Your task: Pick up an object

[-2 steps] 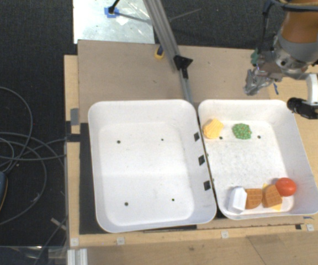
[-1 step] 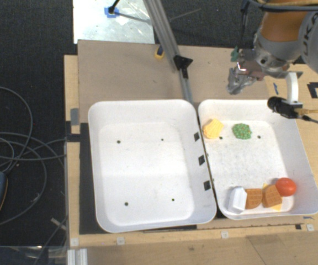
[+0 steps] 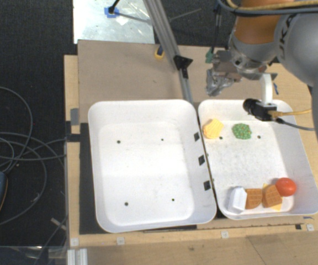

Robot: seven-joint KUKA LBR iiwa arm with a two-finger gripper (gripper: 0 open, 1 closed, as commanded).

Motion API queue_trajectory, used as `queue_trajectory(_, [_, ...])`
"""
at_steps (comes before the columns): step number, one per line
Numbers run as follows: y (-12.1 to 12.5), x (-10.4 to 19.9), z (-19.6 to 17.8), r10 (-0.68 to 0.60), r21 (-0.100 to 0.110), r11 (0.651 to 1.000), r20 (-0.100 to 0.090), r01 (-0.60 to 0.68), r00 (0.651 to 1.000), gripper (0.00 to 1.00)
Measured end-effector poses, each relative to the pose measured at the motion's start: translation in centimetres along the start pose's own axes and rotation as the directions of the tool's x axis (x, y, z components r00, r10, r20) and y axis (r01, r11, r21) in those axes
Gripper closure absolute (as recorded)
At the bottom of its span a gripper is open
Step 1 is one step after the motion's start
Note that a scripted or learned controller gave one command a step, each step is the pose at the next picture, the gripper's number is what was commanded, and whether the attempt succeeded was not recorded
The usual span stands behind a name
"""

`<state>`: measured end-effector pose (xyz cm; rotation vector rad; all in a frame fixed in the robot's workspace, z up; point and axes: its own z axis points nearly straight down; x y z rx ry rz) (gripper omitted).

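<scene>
My gripper (image 3: 218,86) hangs above the far left corner of the right bin (image 3: 291,148), with nothing visible between its fingers. Just below it in that bin lie a yellow corn-like piece (image 3: 213,128) and a green bumpy round piece (image 3: 241,131). Along the near edge of the same bin sit a white block (image 3: 237,199), two orange waffle-like pieces (image 3: 253,198) (image 3: 271,195) and a red ball (image 3: 285,186).
The left bin (image 3: 142,164) stands beside the right one, with black clips along the shared edge. A slanted metal pole (image 3: 167,37) crosses the brown bench behind the bins, left of the gripper. Cables lie on the floor at far left.
</scene>
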<state>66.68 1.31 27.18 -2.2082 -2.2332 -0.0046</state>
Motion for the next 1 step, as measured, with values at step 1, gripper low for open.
queue_trajectory(1, [-0.50, 5.46, 1.96, 0.001, 0.002, 1.000, 0.001, -0.001, 1.000, 1.00])
